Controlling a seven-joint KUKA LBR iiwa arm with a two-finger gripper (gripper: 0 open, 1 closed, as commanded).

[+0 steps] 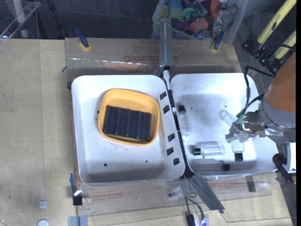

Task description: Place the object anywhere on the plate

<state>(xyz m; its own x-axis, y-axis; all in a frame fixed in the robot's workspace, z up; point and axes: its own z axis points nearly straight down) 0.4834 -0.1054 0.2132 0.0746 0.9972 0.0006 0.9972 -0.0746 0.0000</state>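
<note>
Two white bins sit side by side across the middle of the frame. Left bin holds a yellow plate with a dark ribbed object lying flat on it, covering most of its centre. Right bin holds a small clear item near its lower edge. At the right of the frame, the gripper hangs over the right bin, well apart from the plate; whether its jaws are parted or closed I cannot tell.
</note>
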